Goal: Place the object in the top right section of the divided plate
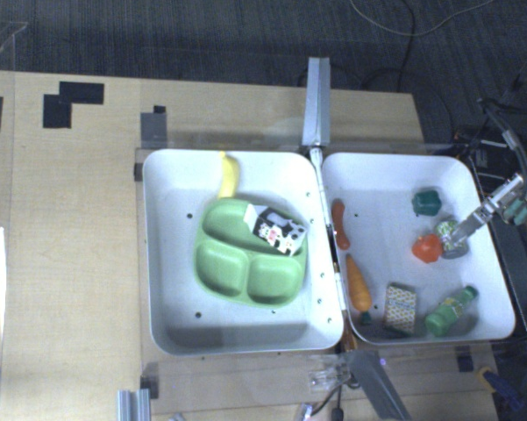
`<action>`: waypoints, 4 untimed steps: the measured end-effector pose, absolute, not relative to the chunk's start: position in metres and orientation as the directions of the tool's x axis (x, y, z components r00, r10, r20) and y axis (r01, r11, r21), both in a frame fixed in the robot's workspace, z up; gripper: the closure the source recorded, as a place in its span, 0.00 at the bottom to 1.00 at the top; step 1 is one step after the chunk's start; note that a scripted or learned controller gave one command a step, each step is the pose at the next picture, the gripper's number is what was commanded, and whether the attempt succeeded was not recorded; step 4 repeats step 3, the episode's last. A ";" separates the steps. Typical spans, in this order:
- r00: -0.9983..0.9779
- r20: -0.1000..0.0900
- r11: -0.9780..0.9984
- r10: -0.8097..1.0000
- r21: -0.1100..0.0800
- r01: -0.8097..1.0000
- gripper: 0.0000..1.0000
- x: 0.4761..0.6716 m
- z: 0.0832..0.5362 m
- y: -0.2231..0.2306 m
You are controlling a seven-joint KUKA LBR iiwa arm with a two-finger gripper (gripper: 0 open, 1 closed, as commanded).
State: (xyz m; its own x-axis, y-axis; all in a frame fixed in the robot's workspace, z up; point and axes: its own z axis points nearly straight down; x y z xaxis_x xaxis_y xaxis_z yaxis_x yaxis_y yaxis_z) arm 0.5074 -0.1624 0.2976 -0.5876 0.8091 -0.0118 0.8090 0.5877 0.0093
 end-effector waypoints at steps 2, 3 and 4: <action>-0.721 -0.009 0.722 0.692 0.004 0.692 0.00 0.488 0.391 -0.206; -0.744 -0.009 0.744 0.668 0.004 0.668 0.00 0.490 0.320 -0.202; -0.744 -0.009 0.744 0.668 0.004 0.668 0.00 0.490 0.320 -0.202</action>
